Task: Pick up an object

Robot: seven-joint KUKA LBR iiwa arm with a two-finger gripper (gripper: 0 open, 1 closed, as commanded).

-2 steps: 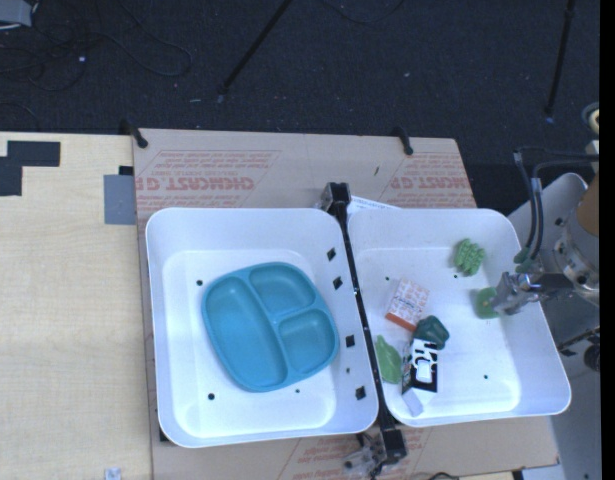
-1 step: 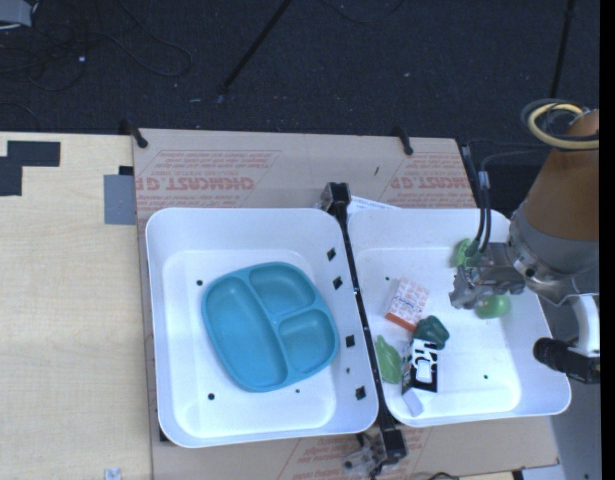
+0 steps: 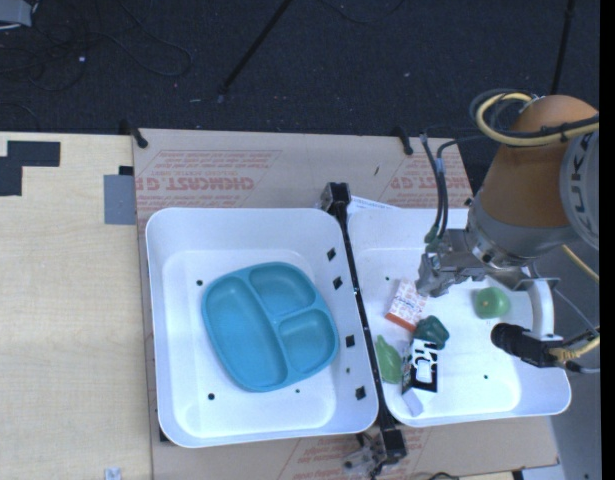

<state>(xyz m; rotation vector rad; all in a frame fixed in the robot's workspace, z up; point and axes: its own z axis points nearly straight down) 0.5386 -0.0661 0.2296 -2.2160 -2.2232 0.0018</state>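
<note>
The small orange-and-white packet (image 3: 405, 304) lies just beside the claw (image 3: 434, 276); I cannot tell its state, so it should drop straight onto it

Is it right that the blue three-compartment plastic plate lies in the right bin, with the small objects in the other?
No. The blue three-compartment plastic plate lies in the left white bin; the small objects sit in the right white bin, as the camera view shows.

I see a robotics lab: two shallow white plastic bins (image 3: 177, 268) on a pale wooden bench (image 3: 57, 308), black cables (image 3: 137, 38) across dark floor.
</note>
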